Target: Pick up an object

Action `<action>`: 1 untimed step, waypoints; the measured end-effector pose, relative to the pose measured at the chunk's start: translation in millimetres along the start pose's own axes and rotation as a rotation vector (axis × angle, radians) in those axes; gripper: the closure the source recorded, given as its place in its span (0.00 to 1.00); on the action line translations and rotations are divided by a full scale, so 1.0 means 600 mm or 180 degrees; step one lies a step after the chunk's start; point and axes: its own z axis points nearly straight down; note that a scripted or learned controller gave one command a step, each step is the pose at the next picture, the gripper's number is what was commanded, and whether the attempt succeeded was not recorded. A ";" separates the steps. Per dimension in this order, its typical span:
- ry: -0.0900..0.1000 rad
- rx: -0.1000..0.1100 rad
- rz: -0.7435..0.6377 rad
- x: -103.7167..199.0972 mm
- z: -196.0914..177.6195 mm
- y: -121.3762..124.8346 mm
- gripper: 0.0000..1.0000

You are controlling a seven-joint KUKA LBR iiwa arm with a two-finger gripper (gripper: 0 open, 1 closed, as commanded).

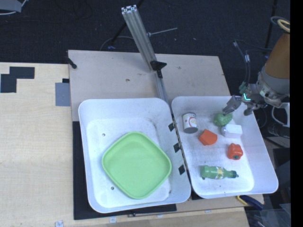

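Observation:
My gripper (241, 106) hangs over the right bin's (265, 174) far right edge, its two grey fingers spread apart with nothing between them. Just below its left finger lies a green lumpy object (221, 119), with a white block (232, 130) beside it. Further in the same bin sit a small can (190, 122), an orange block (207, 137), a red pepper-shaped object (235, 151) and a green bottle (217, 173) lying on its side.
The left bin (90, 126) holds a light green square plate (136, 164). A metal rail (142, 37) slants in from the back down to the gap between the bins. Cables run at the far right beside the arm.

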 end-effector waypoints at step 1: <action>0.0000 0.0001 0.0000 0.000 0.000 0.000 0.00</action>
